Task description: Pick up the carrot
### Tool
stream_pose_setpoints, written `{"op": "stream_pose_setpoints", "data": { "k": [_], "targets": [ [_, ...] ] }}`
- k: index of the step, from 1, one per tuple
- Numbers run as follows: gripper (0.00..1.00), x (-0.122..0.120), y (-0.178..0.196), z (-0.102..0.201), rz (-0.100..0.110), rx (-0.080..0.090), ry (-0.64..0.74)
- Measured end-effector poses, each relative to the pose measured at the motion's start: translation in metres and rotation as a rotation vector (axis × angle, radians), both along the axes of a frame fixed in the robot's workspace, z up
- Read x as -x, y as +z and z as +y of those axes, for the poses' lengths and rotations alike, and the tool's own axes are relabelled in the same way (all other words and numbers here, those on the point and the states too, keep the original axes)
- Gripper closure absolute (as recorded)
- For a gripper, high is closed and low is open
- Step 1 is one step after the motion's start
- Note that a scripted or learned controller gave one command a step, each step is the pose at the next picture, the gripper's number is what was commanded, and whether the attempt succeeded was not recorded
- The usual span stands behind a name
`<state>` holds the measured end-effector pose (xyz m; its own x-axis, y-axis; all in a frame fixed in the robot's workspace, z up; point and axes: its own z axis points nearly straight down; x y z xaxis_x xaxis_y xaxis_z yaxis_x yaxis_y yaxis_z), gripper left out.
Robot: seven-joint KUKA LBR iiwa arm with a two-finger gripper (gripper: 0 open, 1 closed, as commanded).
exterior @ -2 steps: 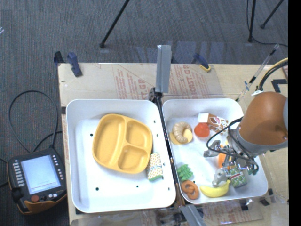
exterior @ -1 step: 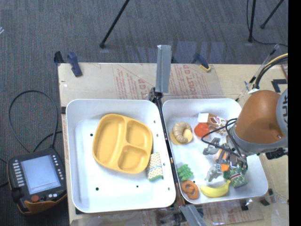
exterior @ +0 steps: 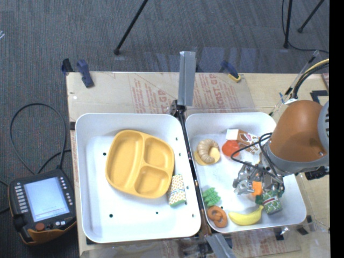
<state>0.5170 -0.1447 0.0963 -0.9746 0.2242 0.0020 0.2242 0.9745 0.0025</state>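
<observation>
Bench [exterior: 134, 93] is brown board with red print, on dark grey carpet; tripod legs [exterior: 134, 20] stand at the far side. A pendant [exterior: 42, 202] with a lit screen lies on the floor at near left, its cable looping beside it. A grey post [exterior: 187, 85] rises at the far edge between the two bins.

Left bin [exterior: 88, 187]: a yellow plate [exterior: 141, 163] with three sections, and a small printed box [exterior: 177, 190] touching its near right edge.

Right bin [exterior: 209, 122]: a croissant [exterior: 208, 151] at far left, a white block [exterior: 232, 134], a red item [exterior: 231, 148] and a patterned carton [exterior: 249, 138] far center, green veg [exterior: 211, 196], a pretzel [exterior: 217, 215] and a banana [exterior: 246, 217] along the near edge.

My pincer [exterior: 257, 187] is down in the right bin, near right of center. The carrot [exterior: 257, 188] is a small orange piece right at my fingertips. It looks to sit between them, but I can't tell whether they grip it or how far open they are. A green and red box [exterior: 271, 203] lies just nearside, touching or almost.

My orange band [exterior: 298, 130] hides the bin's right part. The frame cuts off my arm at right.
</observation>
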Motion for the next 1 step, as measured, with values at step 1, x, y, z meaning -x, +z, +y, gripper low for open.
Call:
{"op": "stream_pose_setpoints", "data": {
  "k": [1],
  "targets": [
    [1.0, 0.0327, 0.0869, 0.0585, -0.008, 0.002, 0.151]
  ]
}}
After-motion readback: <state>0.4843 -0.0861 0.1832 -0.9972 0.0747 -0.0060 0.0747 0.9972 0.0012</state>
